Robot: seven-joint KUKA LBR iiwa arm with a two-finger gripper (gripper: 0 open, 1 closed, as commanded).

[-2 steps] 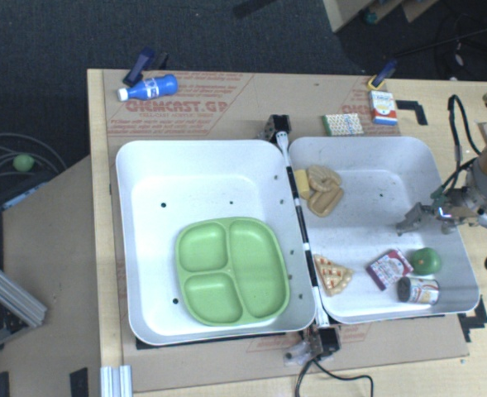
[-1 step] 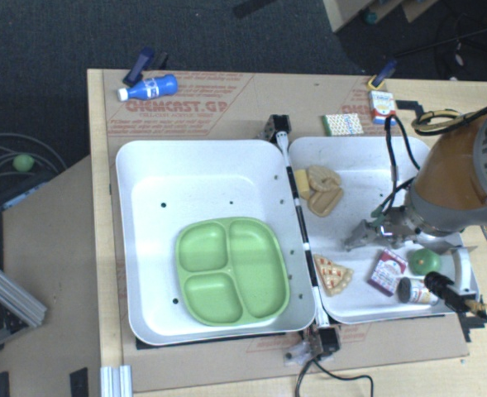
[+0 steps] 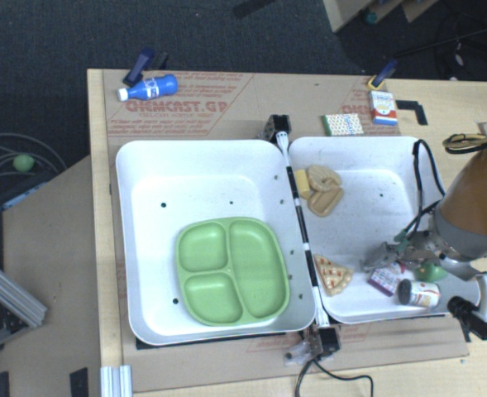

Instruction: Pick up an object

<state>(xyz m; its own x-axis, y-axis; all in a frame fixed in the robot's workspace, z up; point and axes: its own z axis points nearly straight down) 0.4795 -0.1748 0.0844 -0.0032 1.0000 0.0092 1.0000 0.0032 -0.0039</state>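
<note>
Worktop (image 3: 210, 98) bore two white bins. Left bin (image 3: 144, 180): one green divided plate (image 3: 231, 270). Right bin (image 3: 367, 172): pretzel-shaped toy (image 3: 322, 190) at far left; waffle-like piece (image 3: 334, 275) at near left; small purple packet (image 3: 384, 281) and small white bottle (image 3: 418, 293) near the near-right corner. Hand (image 3: 392, 256) hung low just beside the packet; released or clenched, cannot tell. Judgement: packet was the likeliest target; the hand should centre squarely over it, stay clear of the bottle, and close fully before lifting.
</note>
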